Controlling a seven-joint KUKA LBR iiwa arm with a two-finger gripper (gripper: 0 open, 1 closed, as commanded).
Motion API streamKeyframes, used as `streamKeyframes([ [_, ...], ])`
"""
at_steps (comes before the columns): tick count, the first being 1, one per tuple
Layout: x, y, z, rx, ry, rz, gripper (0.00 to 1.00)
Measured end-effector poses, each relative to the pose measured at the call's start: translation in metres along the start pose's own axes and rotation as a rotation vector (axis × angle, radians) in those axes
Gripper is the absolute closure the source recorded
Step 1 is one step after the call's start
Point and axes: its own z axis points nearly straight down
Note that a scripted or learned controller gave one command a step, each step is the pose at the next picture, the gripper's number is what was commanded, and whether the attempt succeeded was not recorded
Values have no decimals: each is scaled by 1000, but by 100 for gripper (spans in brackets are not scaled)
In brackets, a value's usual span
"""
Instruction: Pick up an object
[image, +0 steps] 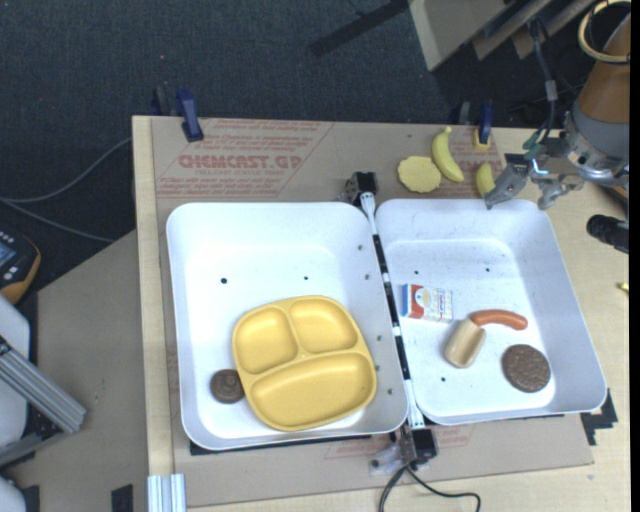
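Gripper (522, 187) at upper right of frame, above the right bin's (560, 250) far rim. Fingers spread apart, gripping nothing.

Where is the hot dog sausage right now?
The sausage lies in the right bin, toward its front right, just above the tan bread roll and the brown round patty, and right of the small printed packet.

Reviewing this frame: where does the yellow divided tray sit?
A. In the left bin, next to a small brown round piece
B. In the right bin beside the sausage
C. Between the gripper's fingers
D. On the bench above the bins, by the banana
A: the yellow divided tray lies in the left bin, with a small brown round piece at its left edge.
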Motion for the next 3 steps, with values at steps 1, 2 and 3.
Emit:
streamKeyframes([
  [1, -26, -86, 92, 25, 11, 9, 0],
  [2, -15, 1, -15, -3, -1, -1, 0],
  [3, -27, -61, 26, 21, 6, 8, 0],
])
